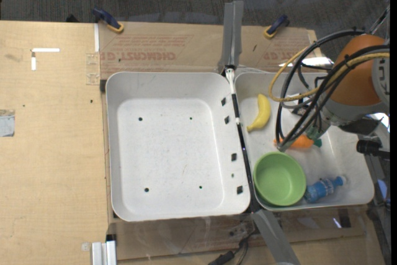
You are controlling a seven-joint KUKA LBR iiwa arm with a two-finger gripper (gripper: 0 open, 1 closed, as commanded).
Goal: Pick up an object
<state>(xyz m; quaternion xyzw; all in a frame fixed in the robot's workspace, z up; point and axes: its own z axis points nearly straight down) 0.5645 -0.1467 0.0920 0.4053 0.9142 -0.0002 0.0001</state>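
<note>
The gripper (310, 137) hangs low in the right bin (355, 166), behind a tangle of cables (290, 102), so I cannot tell whether it is apart or together. Touching it, or very nearly, lies a small orange thing (302, 142), which looks like the target. Just beside that, nearer me, sits the green bowl (280, 179), and the blue bottle (322, 188) lies near it. The banana (261, 113) lies farther back. To do this well, I'd say the arm should centre over the orange thing, drop straight down, close firmly and lift clear of the bowl's rim.
</note>
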